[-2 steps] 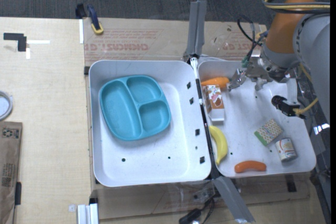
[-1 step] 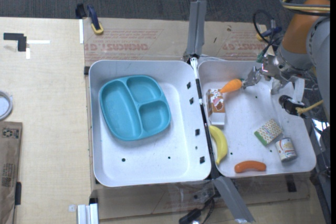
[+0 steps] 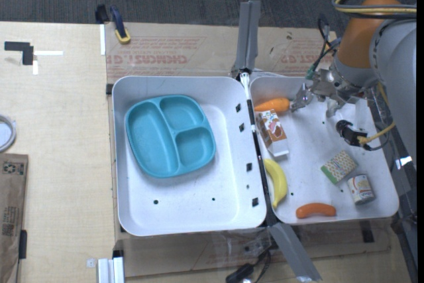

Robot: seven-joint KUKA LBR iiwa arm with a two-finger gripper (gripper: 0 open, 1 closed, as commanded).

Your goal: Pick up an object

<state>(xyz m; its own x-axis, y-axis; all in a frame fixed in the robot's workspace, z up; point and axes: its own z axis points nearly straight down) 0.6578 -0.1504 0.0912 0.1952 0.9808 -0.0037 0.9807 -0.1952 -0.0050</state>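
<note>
Two white bins sit side by side on the surface, the left bin (image 3: 126,142) holding a blue divided plate (image 3: 170,135), while the jaws (image 3: 301,99), their state impossible to tell, hang just beside a carrot (image 3: 272,105) in the right bin (image 3: 311,156).

We cannot make out the gripper's (image 3: 301,99) fingertips: they are small and dark against the right bin's (image 3: 311,149) back edge, beside the carrot (image 3: 271,105). The arm (image 3: 381,30) is cut off by the right edge of the view. The small can (image 3: 360,189) near the right bin's front right corner bears a label too small for us to read, as does the carton (image 3: 272,130). At the bench's (image 3: 53,142) left edge, a tape roll (image 3: 5,134) and a brown bag (image 3: 13,205) are cropped.
</note>
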